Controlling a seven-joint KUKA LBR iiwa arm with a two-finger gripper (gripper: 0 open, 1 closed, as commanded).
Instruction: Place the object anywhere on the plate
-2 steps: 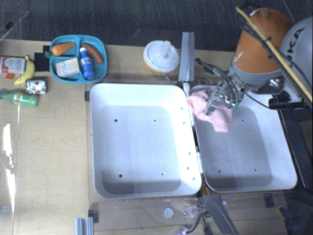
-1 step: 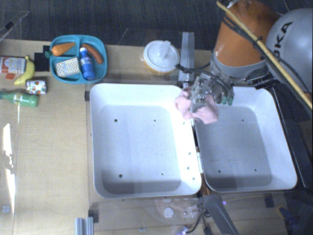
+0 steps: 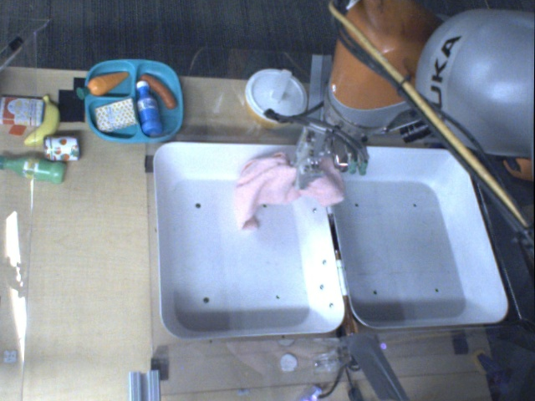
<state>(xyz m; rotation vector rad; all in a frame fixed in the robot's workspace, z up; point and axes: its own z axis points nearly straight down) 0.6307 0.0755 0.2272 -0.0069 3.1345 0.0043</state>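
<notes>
A crumpled pink cloth (image 3: 266,188) hangs over the back right part of the left bin (image 3: 217,291), with one fold draped across the divide toward the right bin (image 3: 418,257). My gripper (image 3: 308,164) reaches down into the cloth's upper right part and is shut on it, with fabric bunched on both sides of the fingers. The blue divided plate (image 3: 170,117) sits on the bench at the back left, well away from the gripper. It holds a toy carrot (image 3: 109,83), a blue bottle (image 3: 149,111), a sausage and a patterned piece.
A white and yellow lidded cup (image 3: 275,97) stands just behind the left bin, close to the gripper. A toy banana (image 3: 46,121), a small can (image 3: 61,148), a green bottle (image 3: 35,169) and a carton lie at the far left. The arm's orange and grey body looms over the right bin's back edge.
</notes>
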